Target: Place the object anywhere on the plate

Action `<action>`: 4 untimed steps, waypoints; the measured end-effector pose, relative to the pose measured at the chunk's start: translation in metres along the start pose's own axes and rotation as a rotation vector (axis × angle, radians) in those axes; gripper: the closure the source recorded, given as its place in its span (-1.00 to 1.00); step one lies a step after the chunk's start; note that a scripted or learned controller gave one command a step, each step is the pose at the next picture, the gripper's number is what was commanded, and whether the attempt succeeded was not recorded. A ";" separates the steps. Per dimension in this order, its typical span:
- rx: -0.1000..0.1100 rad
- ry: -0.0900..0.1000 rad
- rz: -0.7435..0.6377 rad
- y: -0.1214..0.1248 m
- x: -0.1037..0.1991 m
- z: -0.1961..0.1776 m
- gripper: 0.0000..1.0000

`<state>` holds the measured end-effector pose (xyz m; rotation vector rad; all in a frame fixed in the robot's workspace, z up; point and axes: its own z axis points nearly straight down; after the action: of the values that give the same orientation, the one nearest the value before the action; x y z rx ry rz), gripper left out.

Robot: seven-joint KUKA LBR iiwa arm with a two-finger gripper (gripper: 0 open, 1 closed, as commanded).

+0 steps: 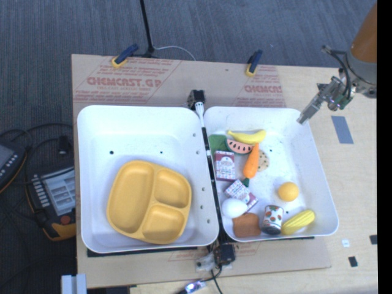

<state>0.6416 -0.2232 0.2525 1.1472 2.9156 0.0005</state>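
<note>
A yellow plate (149, 201) with three compartments lies in the left bin (98, 133), with nothing on it. The right bin (318, 170) holds several toy foods: a banana (247, 136), a watermelon slice (239, 146), a carrot (251, 160), an orange (287, 192), a white egg (233, 208), a small can (272, 219) and a yellow corn-like piece (297, 221). My gripper (308, 112) hangs over the right bin's far right corner, tilted down and to the left, apart from all the items. I see nothing held in it.
Small cartons (225, 165) and a brown block (246, 225) lie along the right bin's left side. A black clip (196, 98) sits at the far end of the wall between the bins. Yellow-blue clamps (125, 54) hold the board's far edge.
</note>
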 end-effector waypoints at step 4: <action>-0.009 -0.018 0.001 0.005 -0.004 -0.032 1.00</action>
<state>0.6474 -0.2223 0.2847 1.1420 2.8960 0.0038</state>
